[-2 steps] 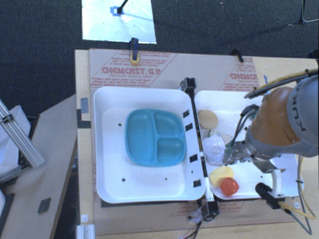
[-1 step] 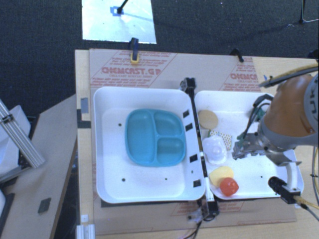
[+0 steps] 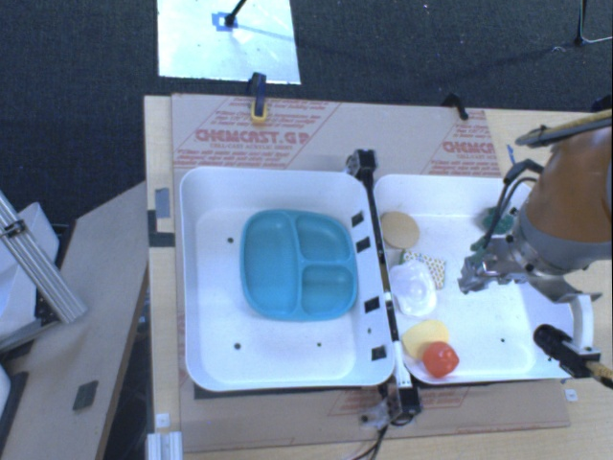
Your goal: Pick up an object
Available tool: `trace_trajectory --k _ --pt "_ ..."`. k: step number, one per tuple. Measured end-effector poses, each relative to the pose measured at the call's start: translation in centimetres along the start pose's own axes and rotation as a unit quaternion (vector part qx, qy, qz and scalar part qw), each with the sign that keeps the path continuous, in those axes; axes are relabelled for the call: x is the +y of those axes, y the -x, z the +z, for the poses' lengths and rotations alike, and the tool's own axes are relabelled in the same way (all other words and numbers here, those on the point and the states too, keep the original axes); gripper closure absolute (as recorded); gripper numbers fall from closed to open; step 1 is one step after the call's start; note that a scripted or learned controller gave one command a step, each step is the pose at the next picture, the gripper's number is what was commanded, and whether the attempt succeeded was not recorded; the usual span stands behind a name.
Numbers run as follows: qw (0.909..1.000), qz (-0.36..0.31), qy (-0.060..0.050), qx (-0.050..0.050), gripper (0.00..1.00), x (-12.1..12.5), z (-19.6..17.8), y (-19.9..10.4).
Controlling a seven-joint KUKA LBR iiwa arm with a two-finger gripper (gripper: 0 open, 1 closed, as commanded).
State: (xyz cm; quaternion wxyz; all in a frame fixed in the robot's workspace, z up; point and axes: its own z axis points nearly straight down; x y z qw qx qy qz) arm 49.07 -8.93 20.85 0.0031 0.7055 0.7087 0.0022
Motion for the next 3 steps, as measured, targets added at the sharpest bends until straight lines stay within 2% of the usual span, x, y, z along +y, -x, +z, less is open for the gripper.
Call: trace_trajectory --k 2,3 --pt "1.0000 -0.003 -0.002 0.002 1.00 5.4 -1.2 -11.2" --pt "1.0000 -0.003 -0.002 0.002 1.00 8.3 -0.3 -15.9"
